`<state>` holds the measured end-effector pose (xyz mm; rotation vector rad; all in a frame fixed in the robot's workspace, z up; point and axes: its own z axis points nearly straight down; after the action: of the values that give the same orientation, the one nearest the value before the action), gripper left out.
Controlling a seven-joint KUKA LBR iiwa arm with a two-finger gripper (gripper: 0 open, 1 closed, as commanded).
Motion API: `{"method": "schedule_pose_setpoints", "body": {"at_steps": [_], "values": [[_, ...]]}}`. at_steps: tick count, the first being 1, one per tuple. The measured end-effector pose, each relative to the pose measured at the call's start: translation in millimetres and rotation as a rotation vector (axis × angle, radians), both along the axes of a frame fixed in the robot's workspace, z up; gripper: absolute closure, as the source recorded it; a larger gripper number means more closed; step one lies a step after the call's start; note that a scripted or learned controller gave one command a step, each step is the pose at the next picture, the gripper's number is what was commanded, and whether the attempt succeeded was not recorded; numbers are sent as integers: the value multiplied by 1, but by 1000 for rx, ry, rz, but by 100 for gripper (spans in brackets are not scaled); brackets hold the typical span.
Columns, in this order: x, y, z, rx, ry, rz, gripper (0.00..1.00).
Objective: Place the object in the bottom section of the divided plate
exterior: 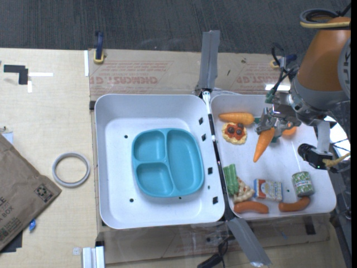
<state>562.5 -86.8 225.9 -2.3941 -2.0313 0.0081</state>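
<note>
A blue divided plate with three sections lies in the middle of the left white bin. Over the right bin, my gripper is shut on the thick end of an orange toy carrot. The carrot hangs tilted, its tip pointing down and to the left. The arm's orange band rises at the upper right. Gripper and carrot stand well to the right of the plate, past the wall between the bins.
Toy food lies around the right bin: a second carrot, a small pizza, a green vegetable, a carton, a can and two sausages. A tape ring rests on the bench at left.
</note>
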Motion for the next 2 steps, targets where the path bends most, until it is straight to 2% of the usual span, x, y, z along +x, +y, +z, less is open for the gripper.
{"method": "schedule_pose_setpoints", "body": {"at_steps": [1,2], "values": [[-25,58,-36,2,-1,165,100],[-8,123,-18,0,-1,119,100]]}}
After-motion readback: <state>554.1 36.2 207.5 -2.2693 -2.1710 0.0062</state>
